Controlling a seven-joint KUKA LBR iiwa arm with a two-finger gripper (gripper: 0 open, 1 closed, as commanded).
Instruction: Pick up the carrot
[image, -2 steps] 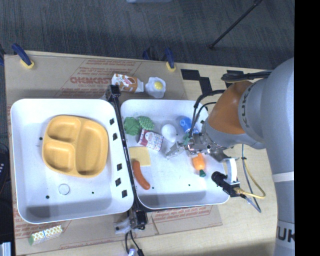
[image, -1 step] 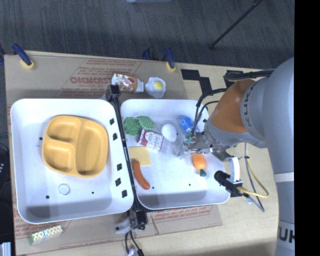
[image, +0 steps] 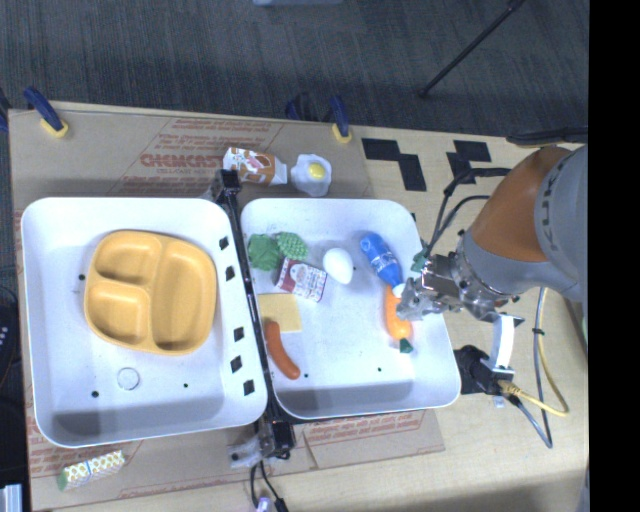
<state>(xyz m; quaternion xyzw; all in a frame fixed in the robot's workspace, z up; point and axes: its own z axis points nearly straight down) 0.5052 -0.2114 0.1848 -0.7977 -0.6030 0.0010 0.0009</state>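
Observation:
The carrot (image: 394, 311) is small and orange with a green tip at its near end. It lies near the right wall of the right bin (image: 340, 392), just below a blue bottle (image: 381, 258). My gripper (image: 414, 297) hangs low over the bin's right edge, directly beside the carrot's upper end and touching or nearly touching it. The grey wrist and the orange band of the arm (image: 520, 230) reach in from the right. The carrot still rests on the bin floor.
The right bin also holds a white egg (image: 339, 265), green leafy pieces (image: 276, 248), a red packet (image: 303, 279), a yellow cheese slice (image: 285, 312) and a sausage (image: 281, 350). A yellow divided tray (image: 150, 290) sits in the left bin. A small carton (image: 250, 166) lies behind the bins.

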